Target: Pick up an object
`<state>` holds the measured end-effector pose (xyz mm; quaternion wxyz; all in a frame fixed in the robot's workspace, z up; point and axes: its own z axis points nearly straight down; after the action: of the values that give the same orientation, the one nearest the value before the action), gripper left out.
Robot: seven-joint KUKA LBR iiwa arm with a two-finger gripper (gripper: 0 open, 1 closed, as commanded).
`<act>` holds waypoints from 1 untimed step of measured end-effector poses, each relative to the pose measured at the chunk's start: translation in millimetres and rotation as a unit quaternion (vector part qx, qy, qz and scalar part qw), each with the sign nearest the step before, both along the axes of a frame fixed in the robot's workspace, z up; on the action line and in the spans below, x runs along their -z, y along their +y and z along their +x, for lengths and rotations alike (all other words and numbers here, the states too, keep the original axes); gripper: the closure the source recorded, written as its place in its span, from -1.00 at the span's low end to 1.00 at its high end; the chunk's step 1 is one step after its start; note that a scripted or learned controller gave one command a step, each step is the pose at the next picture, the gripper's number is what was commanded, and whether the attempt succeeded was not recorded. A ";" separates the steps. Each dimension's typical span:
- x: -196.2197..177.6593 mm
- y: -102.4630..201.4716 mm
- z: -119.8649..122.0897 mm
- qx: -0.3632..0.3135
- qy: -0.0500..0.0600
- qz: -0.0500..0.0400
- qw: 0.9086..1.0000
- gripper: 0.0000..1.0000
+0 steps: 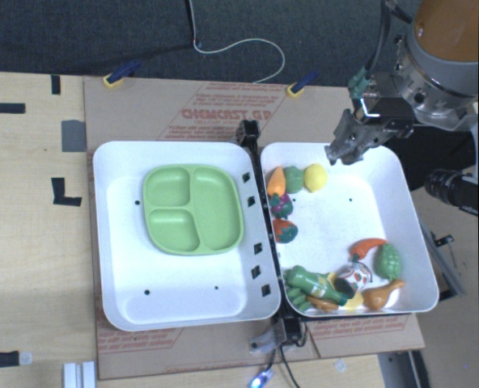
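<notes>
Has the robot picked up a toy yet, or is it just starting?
Just starting, it seems. Nothing looks done: the toys, like the yellow lemon and the carrot, lie in the right bin. The gripper hangs above that bin's far edge, near the lemon, with no toy between its fingers. Left to do: go down, grab one, lift it.

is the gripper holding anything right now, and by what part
Nothing is held. The gripper hangs above the right bin's far edge, near the yellow lemon, with nothing between its fingers.
</notes>
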<state>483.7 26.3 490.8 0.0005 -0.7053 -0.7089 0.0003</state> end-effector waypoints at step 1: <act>-46.1 83.8 6.0 -0.003 -0.002 0.001 1.000 1.00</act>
<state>489.7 110.1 536.9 -0.0005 -0.7033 -0.7109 -0.0021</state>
